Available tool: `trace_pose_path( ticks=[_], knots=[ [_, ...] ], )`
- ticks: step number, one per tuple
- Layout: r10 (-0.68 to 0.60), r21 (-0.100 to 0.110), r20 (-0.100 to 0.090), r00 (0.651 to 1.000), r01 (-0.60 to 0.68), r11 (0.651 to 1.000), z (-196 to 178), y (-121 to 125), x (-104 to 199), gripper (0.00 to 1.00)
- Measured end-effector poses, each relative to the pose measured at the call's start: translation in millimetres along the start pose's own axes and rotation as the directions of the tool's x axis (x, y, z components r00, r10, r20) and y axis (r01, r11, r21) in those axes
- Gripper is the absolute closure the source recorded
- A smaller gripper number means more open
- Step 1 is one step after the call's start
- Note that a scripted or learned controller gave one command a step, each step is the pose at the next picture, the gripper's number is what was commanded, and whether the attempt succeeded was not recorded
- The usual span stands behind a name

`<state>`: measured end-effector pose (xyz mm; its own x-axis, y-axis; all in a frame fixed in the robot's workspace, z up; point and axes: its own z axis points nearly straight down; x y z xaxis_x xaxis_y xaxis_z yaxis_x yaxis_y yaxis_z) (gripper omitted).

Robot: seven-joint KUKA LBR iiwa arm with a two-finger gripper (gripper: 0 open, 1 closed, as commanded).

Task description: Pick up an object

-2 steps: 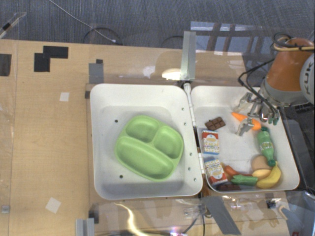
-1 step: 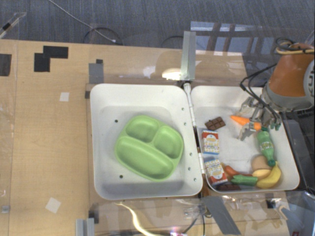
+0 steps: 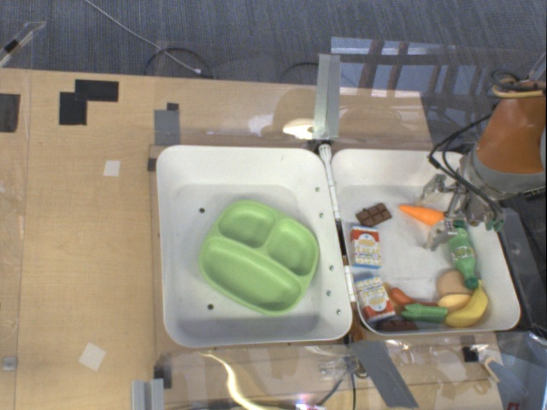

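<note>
Camera view: left bin (image 3: pixel 179 314) holds a green divided plate (image 3: pixel 259 254). Right bin (image 3: pixel 402 173) holds the small items. The arm (image 3: pixel 511 139) enters from the right; its gripper (image 3: pixel 451 213) hangs over that bin, grip state undeterminable. The green bottle (image 3: pixel 462 259) lies just below it, long axis running near-to-far; the carrot (image 3: pixel 422 214) lies just left.

Bench top (image 3: pixel 77 229): pale wood-look, matt, w/ clear glossy sheeting at edges. Both bins, left bin (image 3: pixel 184 314) and right bin (image 3: pixel 385 178): white plastic, smooth, semi-matt; green tray (image 3: pixel 259 255): smooth plastic, slight sheen. Toy food, e.g. banana (image 3: pixel 470 310) and carrot (image 3: pixel 422 214): smooth plastic; arm band (image 3: pixel 513 135): orange, matt.
</note>
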<state>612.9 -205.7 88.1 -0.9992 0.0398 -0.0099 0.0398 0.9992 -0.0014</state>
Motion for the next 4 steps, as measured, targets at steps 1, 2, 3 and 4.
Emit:
trace_pose_path(
  ticks=[1, 2, 3, 4],
  knots=[
    [-0.006, 0.003, 0.017, 1.000, 0.006, 1.000, -16.4, 1.5, -5.5, 1.00],
    [0.045, 0.000, 0.014, 0.999, -0.045, 0.999, -136.6, 58.7, 9.5, 1.00],
    [-0.142, -0.001, 0.001, 0.990, 0.142, 0.990, -9.5, 29.5, -9.0, 1.00],
    [-0.121, 0.001, 0.015, 0.993, 0.121, 0.993, -163.1, 97.0, -24.6, 1.00]
  ],
)
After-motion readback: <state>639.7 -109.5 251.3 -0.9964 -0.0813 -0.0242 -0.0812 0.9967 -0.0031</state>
